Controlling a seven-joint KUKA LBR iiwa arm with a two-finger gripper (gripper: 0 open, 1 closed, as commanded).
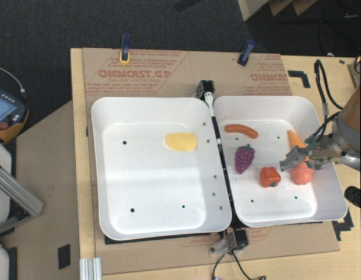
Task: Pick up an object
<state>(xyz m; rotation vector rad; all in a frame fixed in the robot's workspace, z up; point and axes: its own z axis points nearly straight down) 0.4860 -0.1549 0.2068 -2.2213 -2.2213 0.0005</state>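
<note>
The gripper (297, 158) hangs low over the right bin (259, 212), near that bin's right wall, its fingers slightly spread and pinching nothing. Their tips sit just above a pinkish-orange round fruit (302, 175), touching or nearly so; which cannot be told. A carrot (295, 139) lies just behind the gripper. Left of the fruit sit a red pepper (270, 177), purple grapes (244, 158) and a sausage (241, 130).
</note>
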